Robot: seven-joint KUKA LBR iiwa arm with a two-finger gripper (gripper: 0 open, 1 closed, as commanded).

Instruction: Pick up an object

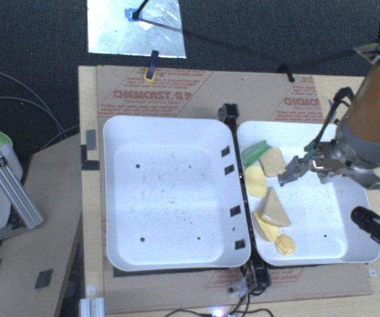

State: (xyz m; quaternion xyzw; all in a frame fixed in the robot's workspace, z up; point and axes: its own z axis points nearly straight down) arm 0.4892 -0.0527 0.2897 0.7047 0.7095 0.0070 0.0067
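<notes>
Several toy food pieces lie along the left side of the right bin (322, 236). A green piece (254, 152) is farthest back, with a tan slice (273, 160) beside it and a yellow lump (255, 181) just in front. Nearer the front are a tan wedge (276, 211), a yellow strip (264, 228) and a small yellow knob (284, 244). My gripper (291, 172) reaches in from the right and hangs right beside the tan slice, at its right edge. I see nothing held in it.
The left bin (170, 190) stands next to the right one, with a black divider with clips (237, 190) between them. The arm's grey and orange body (375, 124) covers the right bin's far right. Cables cross the cardboard base (196, 91).
</notes>
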